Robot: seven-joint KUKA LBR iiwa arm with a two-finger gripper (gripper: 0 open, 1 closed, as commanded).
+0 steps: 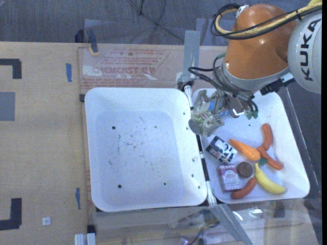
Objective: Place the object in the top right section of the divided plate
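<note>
A grey KUKA arm (306,45) with a large orange band (255,34) reaches in from the right above a wooden desk (36,152) carrying two shallow white bins side by side. Its hand (207,117) hangs low over the upper left corner of the right bin (294,172), close to the wall the two bins share; whether the hand is open or closed cannot be told from this angle, since the wrist and cabling cover most of it. A pale, clear-looking mass sits at the hand's tip, too blurred to name.

Toy food lies scattered in the lower half of the right bin: a carrot (245,149) near the middle, a small black-and-white packet (222,150) just left of it, a pink-red box (228,177) below that, a round brown piece (244,169) touching the box's right side, a yellow banana (269,180), and a red sausage (244,188) at the bottom edge. Another sausage (266,135) stands near the right wall, with an orange one (271,159) beside the carrot's green end.

The left bin (97,106) shows only dark specks on its floor. Yellow and black cables (232,22) loop over the orange band.
</note>
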